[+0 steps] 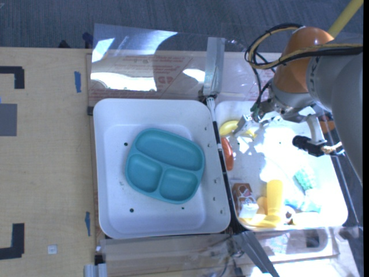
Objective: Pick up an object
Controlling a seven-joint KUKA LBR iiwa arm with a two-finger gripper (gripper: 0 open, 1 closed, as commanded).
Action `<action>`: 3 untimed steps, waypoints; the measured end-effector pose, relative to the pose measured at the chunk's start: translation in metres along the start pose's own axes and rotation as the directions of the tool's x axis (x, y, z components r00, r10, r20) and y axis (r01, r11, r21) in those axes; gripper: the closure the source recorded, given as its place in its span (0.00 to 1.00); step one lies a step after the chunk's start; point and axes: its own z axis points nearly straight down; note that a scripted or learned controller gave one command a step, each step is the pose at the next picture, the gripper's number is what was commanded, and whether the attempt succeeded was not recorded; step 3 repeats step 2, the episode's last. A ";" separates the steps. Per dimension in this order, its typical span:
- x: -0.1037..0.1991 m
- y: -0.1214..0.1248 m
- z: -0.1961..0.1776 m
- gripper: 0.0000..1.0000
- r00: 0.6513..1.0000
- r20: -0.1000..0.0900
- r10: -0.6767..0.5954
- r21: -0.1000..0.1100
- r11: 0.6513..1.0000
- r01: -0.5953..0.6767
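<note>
My gripper (252,119) hangs low over the far left part of the right bin (340,203), at the end of the grey arm with its orange band (304,46). Just left of it lies a small yellow object (229,127), touching or nearly touching the gripper's tip. Below that, an orange-red object (228,153) rests against the bin's left wall. Toward the front of the bin are a yellow cylinder (274,197), a brown packet (242,191), a teal object (304,180) and a flat yellow piece (257,221).
The left bin (106,154) holds a teal divided plate (165,165). A clear plastic sheet (150,62) stands behind the bins. A black part of the arm (308,143) juts over the right bin. Wooden bench top (43,154) stretches to the left.
</note>
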 end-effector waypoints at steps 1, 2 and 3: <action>0.000 -0.001 -0.011 1.00 1.000 -0.003 -0.002 0.006 1.000 0.002; 0.070 0.014 -0.104 1.00 0.987 -0.003 0.163 -0.013 0.987 -0.163; 0.070 0.014 -0.104 1.00 0.987 -0.003 0.163 -0.013 0.987 -0.163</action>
